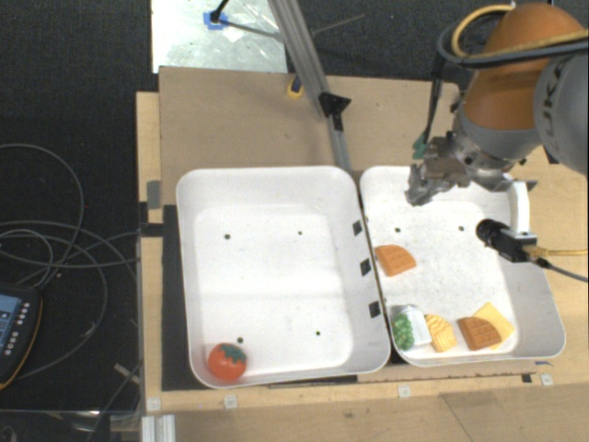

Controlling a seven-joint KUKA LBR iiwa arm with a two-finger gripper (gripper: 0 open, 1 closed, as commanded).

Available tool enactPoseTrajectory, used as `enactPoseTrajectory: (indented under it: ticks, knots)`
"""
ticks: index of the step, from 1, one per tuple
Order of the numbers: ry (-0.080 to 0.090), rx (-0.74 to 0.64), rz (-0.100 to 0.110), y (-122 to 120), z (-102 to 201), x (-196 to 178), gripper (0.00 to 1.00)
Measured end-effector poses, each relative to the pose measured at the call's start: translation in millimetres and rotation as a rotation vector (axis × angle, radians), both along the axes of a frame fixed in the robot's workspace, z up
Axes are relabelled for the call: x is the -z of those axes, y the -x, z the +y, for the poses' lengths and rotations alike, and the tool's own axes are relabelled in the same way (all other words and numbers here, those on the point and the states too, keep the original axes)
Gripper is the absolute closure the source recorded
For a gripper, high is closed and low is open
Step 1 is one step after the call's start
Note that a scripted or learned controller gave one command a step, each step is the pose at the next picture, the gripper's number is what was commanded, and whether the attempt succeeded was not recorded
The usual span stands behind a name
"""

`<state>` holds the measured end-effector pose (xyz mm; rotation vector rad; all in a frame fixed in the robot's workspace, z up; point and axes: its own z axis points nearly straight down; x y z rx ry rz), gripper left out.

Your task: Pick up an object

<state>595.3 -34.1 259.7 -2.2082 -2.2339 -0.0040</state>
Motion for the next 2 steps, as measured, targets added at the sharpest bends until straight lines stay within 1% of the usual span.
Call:
enactPoseTrajectory:
  ticks: [1,2]
  knots:
    - [0.0,0.001,0.001,8,47,4,1.0]
    - [-0.001,0.0,0.002,12,109,13,1.0]
